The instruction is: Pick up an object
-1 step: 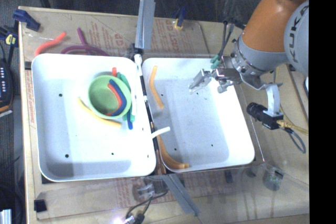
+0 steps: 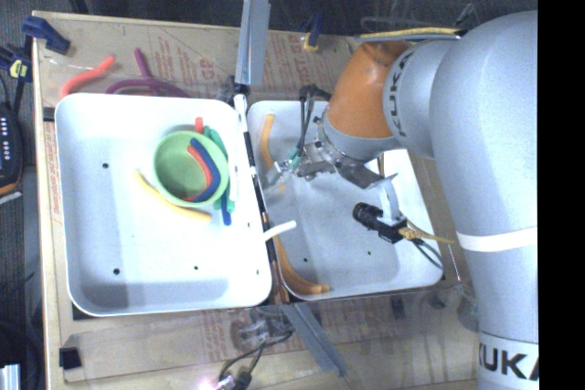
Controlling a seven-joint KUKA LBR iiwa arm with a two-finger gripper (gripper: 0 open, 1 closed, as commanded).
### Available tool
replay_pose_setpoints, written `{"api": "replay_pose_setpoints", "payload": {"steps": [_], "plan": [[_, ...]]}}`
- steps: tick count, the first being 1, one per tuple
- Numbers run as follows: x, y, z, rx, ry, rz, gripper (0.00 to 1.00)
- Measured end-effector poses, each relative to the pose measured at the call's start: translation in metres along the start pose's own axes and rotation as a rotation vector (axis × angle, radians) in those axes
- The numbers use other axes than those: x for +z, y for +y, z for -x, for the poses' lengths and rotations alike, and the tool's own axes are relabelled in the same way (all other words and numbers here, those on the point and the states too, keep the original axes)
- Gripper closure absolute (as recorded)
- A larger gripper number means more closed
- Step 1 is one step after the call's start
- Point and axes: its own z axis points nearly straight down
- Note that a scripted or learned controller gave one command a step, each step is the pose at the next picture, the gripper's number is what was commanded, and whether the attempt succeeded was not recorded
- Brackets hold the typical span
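The tan curved rubbery strip (image 2: 266,142) lay along the left wall of the right white bin (image 2: 340,258), just beside the gripper (image 2: 291,163). It looked light and bendy, best pinched mid-length, though the wall crowded it. Whether the gripper was open or closed could not be told. A second tan strip (image 2: 297,275) curled in the near corner.
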Motion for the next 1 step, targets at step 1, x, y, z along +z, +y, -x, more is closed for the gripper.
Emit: {"api": "replay_pose_setpoints", "payload": {"steps": [1], "plan": [[-0.0095, 0.0001, -0.0004, -0.007, -0.002, -0.002, 1.00]]}}
